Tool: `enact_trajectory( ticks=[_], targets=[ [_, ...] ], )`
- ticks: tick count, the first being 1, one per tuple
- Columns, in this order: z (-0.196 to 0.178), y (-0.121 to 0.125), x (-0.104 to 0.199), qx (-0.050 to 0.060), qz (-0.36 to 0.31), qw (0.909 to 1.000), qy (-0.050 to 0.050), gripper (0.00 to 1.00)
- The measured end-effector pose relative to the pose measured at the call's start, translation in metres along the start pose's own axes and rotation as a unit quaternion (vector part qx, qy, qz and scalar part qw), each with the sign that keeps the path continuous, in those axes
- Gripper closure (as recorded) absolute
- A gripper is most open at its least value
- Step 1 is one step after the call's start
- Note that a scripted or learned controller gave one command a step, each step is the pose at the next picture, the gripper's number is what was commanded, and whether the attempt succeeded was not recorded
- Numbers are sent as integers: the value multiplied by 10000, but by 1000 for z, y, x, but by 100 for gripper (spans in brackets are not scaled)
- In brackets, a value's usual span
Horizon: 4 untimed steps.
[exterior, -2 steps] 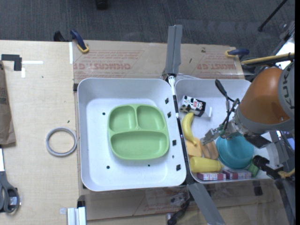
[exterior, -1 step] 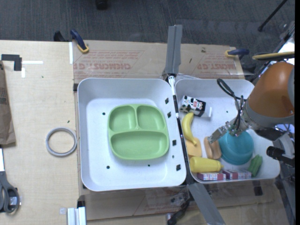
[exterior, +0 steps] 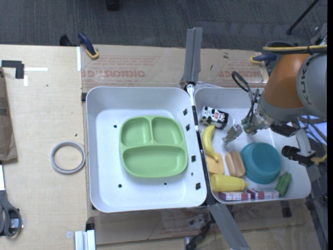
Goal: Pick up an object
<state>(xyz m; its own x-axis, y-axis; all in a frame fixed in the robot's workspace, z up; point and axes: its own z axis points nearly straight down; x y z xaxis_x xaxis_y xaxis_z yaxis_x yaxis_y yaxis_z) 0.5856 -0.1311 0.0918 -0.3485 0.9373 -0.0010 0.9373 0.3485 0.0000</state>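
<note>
Tape ring (exterior: pixel 68 157); scissors (exterior: pixel 9 219); clamp (exterior: pixel 88 45)

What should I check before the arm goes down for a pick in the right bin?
1. Gripper over right bin: ok.
2. Fingers open: cannot tell.
3. Nothing held yet: cannot tell.
4. Banana beside the gripper, unobstructed from above: ok.
5. Room around targets: not ok; hot dog, blue bowl and yellow block are crowded together.
6. Green plate sits alone in left bin: ok.

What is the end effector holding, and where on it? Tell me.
Nothing visibly: the end effector hangs above the right bin, beside the banana, with no object seen between its fingers.
</note>
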Motion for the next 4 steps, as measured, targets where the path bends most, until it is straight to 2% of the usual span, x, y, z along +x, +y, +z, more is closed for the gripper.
enact_trajectory(
  ticks=[1, 2, 3, 4],
  targets=[
    [-58, -34, -4, 3, 617, 9981, -2, 0],
    [-30, -45, 48, 14, 759, 9971, 8, 0],
    [-2, -58, 39, -46, 162, 9999, -13, 0],
    [-10, -59, 40, -25, 174, 9998, 19, 100]
  ],
)
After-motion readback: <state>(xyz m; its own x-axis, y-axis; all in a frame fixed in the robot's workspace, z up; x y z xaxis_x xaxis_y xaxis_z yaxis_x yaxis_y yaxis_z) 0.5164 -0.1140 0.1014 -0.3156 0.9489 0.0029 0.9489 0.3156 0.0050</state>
